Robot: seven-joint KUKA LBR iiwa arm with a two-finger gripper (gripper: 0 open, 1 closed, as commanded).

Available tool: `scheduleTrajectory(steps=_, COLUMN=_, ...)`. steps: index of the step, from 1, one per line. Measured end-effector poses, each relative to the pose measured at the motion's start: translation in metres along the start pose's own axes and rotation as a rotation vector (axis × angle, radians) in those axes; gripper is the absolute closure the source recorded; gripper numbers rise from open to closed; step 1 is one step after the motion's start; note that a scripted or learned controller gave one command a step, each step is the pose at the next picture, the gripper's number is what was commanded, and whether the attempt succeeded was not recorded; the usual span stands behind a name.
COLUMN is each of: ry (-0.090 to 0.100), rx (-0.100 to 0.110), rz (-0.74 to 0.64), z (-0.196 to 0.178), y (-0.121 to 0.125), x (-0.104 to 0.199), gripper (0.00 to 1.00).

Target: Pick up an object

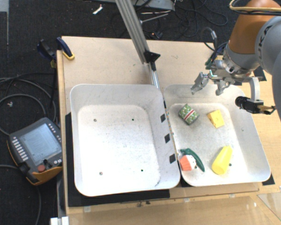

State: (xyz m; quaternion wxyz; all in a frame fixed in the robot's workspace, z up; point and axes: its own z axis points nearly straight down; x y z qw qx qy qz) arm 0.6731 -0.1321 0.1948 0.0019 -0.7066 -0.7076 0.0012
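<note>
Claw (209, 84) open above right bin (253, 125), holding nothing.

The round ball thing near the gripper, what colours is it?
Green, with red and white patches, seen in the camera view: the ball lies in the right bin.

Two shallow white bins side by side on the bench: left bin (84, 97), right bin (253, 139). Four small objects in the right bin: one green patterned block (188, 114) at the far left, one small yellow block (216, 119) just to its right, one larger yellow piece (222, 160) at the near right, one red-and-green toy (189, 161) at the near left. One handheld control pendant (36, 149) on the floor, left of the bench.
</note>
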Motion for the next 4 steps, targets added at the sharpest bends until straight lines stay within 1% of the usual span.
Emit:
scheduleTrajectory(steps=1, ry=-0.002, rx=-0.003, rz=-0.002, z=-0.003, y=0.001, x=0.0, gripper=0.0)
scheduleTrajectory(steps=2, ry=-0.001, rx=0.001, rz=0.0, z=0.062, y=-0.001, x=0.001, gripper=0.0)
scheduleTrajectory(steps=3, ry=-0.001, rx=-0.001, rz=-0.002, z=0.102, y=-0.002, x=0.002, gripper=0.0)
scheduleTrajectory(steps=4, ry=-0.003, rx=-0.005, rz=-0.003, z=0.089, y=-0.001, x=0.002, gripper=1.0)
